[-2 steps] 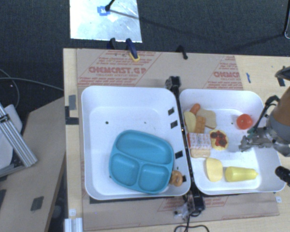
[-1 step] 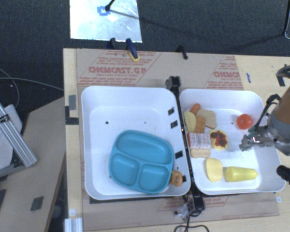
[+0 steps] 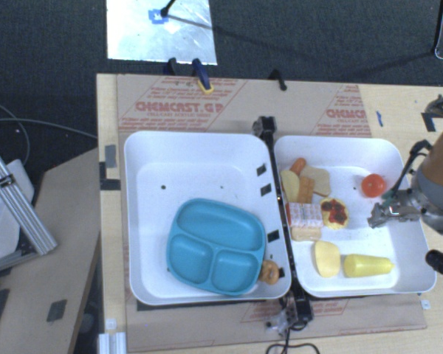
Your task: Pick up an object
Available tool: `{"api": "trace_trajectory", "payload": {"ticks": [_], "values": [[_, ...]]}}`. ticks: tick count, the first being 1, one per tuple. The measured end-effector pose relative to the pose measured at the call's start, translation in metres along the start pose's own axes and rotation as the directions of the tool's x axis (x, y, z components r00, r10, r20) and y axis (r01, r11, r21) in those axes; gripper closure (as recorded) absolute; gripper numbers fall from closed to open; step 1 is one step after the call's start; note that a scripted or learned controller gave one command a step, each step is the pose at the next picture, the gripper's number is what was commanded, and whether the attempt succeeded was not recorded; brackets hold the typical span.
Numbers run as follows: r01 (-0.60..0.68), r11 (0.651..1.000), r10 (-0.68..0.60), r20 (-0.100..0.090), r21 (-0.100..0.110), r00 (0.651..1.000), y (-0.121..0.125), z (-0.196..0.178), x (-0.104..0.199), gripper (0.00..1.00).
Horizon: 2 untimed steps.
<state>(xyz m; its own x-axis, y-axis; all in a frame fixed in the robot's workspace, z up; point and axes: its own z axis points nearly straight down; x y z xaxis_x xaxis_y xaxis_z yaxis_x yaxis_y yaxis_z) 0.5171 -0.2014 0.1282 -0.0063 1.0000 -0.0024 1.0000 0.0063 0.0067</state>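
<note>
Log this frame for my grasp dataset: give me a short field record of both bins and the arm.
left bin: holds a blue divided plate and a small brown pastry-like item at the plate's right edge
right bin: holds toy food
red item: tomato, near the far right
yellow items: rounded piece and longer piece, near side
other food: pieces clustered along the bin's left wall
hand: over the right bin, below the tomato
held object: none visible

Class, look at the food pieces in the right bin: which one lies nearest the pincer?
The red tomato: it sits just up-left of the pincer, apart from the other pieces.
</note>
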Motion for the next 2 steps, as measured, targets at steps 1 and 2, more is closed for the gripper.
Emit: {"api": "trace_trajectory", "payload": {"ticks": [1, 2], "values": [[0.003, 1.000, -0.003, 0.000, -0.002, 1.000, 0.001, -0.011, 0.000, 1.00], [0.006, 1.000, -0.006, 0.001, -0.004, 1.000, 0.002, -0.021, 0.000, 1.00]]}}
